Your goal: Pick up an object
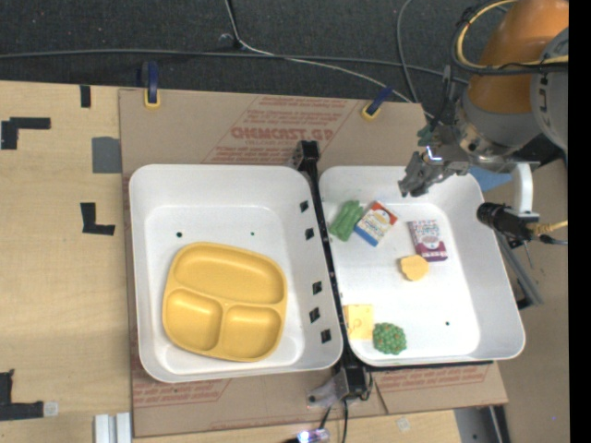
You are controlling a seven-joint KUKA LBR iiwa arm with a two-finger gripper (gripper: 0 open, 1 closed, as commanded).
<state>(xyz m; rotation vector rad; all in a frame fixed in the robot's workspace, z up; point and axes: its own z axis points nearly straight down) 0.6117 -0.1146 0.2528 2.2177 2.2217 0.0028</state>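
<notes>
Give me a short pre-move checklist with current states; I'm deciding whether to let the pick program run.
1. End effector above the right bin: ok, over its far edge.
2. Nothing between its fingers: ok.
3. Fingers open enough for a pick: cannot tell.
4. Targets lie apart: ok for the yellow piece, purple packet and green ball; not ok for the green block, which touches the red-and-blue box.
5. Yellow divided tray out of the way: ok, in the left bin.

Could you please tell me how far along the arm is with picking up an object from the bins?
Nothing looks picked yet. The two-finger gripper hangs over the far edge of the right white bin. The green block, small red-and-white box, purple packet, yellow lump and green bumpy ball all lie in it. Descending, grasping and lifting remain.
</notes>
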